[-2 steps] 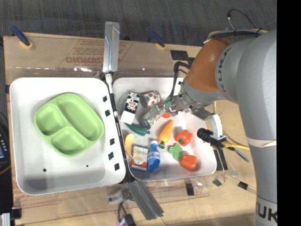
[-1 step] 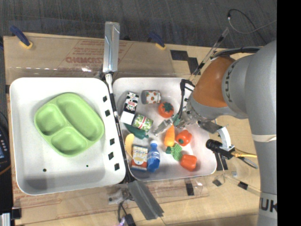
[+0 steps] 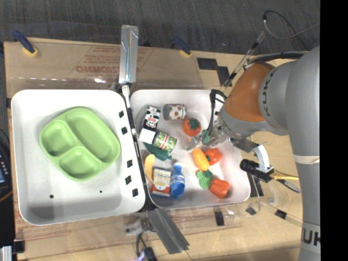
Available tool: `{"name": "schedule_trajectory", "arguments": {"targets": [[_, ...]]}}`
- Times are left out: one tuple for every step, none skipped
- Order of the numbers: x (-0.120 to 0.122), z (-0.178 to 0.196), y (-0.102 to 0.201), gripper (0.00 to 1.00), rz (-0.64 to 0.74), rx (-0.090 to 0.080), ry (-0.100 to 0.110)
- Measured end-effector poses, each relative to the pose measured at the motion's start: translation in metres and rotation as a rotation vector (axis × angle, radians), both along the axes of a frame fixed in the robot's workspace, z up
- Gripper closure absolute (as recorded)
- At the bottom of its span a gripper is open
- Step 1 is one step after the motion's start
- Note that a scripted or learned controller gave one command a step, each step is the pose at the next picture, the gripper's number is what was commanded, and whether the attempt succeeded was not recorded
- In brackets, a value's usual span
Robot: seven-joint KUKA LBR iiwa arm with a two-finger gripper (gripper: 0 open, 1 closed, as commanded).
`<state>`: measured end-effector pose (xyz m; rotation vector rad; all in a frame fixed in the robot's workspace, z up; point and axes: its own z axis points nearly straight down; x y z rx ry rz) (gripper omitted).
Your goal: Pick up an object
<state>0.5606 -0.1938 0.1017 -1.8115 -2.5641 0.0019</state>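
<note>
The pincer (image 3: pixel 202 140) hangs low in the right bin (image 3: pixel 234 196), beside the tomato (image 3: pixel 191 126); I cannot tell its state.

The divided tray (image 3: pixel 80 142) lies in the left bin (image 3: pixel 32 200). The right bin (image 3: pixel 239 192) holds a can (image 3: pixel 174 112) at the back — a bottle (image 3: pixel 178 181) at the front — the gripper (image 3: pixel 202 140) between them.

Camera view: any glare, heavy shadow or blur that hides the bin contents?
Camera view: lighting is even, with soft shadows; mild glare on the shallow white left bin beside the green divided plate; the small toys in the right white bin look slightly soft, labels unreadable.
</note>
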Motion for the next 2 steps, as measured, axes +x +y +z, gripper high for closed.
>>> {"name": "schedule_trajectory", "arguments": {"targets": [[0.000,0.010,0.000,1.00,0.004,0.000,0.001],[0.027,0.105,0.044,1.00,0.041,0.000,-0.003]]}}
